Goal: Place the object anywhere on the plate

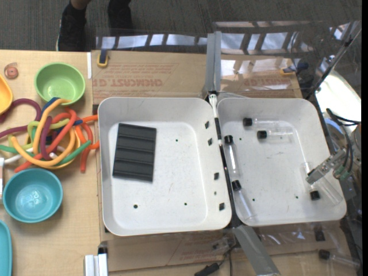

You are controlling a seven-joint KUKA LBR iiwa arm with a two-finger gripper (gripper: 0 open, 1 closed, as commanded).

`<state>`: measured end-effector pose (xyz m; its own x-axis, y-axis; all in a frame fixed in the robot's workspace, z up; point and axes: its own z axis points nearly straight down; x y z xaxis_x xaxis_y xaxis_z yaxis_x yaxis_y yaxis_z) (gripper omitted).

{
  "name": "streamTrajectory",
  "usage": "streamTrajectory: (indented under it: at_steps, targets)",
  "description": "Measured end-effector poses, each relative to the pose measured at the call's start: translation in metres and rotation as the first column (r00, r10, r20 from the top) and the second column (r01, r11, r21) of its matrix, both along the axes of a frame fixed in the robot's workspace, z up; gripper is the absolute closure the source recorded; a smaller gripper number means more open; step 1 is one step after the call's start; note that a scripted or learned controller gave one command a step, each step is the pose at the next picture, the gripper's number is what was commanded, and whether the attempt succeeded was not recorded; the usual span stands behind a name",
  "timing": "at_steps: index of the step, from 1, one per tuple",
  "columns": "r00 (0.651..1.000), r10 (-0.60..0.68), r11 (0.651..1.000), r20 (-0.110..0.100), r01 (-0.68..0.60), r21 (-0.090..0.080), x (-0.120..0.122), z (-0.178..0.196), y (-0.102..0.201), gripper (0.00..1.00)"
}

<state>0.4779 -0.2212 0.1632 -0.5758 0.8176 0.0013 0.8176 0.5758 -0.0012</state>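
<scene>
Fingers (318,174) state unclear at right bin (276,105) edge, black ridged block (135,152) in left bin (155,226).

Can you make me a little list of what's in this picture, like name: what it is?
left bin: shallow white bin holding a black ridged rectangular slab
right bin: shallow white bin beside it
gripper: metal two-finger gripper at the right bin's right edge
bowls: green bowl, teal bowl
tangle: colourful bendy tubes
</scene>
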Motion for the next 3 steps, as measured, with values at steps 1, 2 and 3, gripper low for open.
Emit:
streamTrajectory:
  at_steps: [1, 2, 3]
  targets:
    - [0.994, 0.108, 0.994, 0.002, -0.108, 0.000, 0.000, -0.008, 0.000, 1.00]
    - [0.977, 0.215, 0.977, 0.004, -0.215, -0.002, 0.044, 0.035, -0.001, 1.00]
    - [0.917, 0.399, 0.917, 0.002, -0.399, 0.002, 0.000, -0.022, 0.000, 1.00]
